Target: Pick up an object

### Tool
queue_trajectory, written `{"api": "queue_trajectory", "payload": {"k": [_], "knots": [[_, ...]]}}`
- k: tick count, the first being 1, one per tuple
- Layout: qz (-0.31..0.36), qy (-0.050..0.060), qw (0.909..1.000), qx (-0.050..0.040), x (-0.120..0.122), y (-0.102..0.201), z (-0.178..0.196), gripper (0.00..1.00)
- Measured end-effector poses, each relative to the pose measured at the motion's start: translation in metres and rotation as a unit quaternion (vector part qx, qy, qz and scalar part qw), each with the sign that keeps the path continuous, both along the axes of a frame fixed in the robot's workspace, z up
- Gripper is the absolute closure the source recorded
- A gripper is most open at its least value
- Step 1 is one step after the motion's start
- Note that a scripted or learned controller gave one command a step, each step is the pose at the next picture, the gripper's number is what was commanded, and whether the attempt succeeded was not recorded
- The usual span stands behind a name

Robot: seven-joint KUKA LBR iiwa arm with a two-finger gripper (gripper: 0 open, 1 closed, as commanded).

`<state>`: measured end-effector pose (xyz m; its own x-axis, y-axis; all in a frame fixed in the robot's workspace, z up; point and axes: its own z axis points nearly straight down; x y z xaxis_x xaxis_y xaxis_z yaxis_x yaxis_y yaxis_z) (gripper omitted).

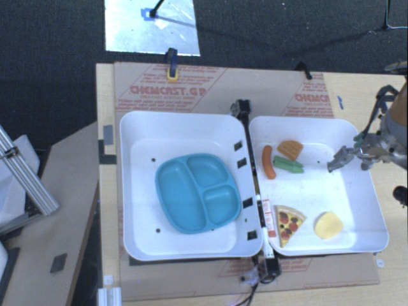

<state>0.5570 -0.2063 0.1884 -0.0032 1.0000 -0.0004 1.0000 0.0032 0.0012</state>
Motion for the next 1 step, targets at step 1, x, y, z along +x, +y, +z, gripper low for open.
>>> {"api": "queue_trajectory", "payload": {"k": [1], "knots": [[-0.001,0.001,1.0,0.0001,-0.0007,0.0016,-0.0412,0.0]]}}
